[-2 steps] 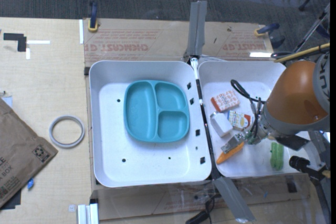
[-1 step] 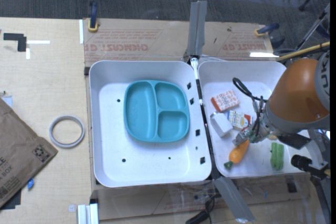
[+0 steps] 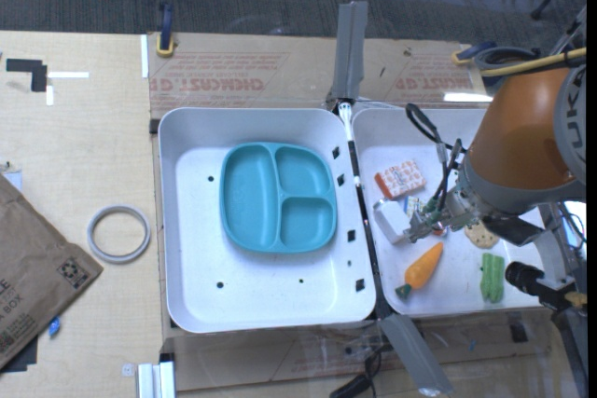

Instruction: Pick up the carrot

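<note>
Currently two-finger gripper (image 3: 431,221) hovers just above the small orange tapered carrot (image 3: 423,267); finger state: cannot tell. Risk: descent clips the red-white packet (image 3: 399,179) beyond carrot, misses.

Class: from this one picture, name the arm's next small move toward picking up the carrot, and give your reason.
Probably a short shift toward the bin's near edge, then down. The gripper hangs just above the carrot's orange tip, apart from it, while the carrot lies free on the right bin's floor.
</note>
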